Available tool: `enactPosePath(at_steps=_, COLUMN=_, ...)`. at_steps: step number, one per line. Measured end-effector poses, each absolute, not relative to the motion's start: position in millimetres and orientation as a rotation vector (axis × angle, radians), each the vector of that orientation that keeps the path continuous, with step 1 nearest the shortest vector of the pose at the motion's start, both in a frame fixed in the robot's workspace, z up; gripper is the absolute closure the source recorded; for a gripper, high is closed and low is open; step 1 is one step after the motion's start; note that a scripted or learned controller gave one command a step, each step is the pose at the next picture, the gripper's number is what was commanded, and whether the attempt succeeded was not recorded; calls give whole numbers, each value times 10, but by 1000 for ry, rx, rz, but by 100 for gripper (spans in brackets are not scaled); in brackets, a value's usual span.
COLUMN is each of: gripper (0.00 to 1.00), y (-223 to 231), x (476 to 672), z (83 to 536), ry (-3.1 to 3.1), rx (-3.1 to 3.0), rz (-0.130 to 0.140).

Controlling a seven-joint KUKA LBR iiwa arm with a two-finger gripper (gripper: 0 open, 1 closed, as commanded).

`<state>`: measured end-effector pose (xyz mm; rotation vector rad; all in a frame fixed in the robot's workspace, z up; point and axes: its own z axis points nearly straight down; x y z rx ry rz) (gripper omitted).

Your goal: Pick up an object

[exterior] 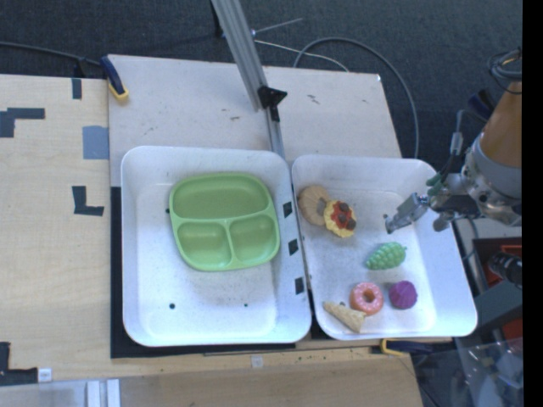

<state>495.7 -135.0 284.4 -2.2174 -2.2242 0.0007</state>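
The right bin (441,278) holds several toy foods. A tan cookie (310,200) lies beside a yellow piece with red topping (341,218). A green grape bunch (386,255) sits mid-bin. Nearer the front are a pink donut (366,296), a purple plum (403,294) and a tan wedge (344,315). My gripper (417,222) hangs over the bin's right side, above and to the right of the grapes. It is open with nothing between its fingers.
In the left bin (144,295) lies a green divided plate (225,220). A metal pole (242,41) slants down to the divider between the bins. A cable (399,75) loops behind the right bin.
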Motion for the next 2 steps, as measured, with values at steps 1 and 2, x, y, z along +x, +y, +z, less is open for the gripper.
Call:
enactPosePath(at_steps=1, gripper=0, y=-1352, x=4957, z=2845, ry=-2224, rx=-2218, rz=1)
enactPosePath(at_steps=2, gripper=0, y=-1395, x=4944, z=2214, ry=-2217, rx=-2216, rz=8)
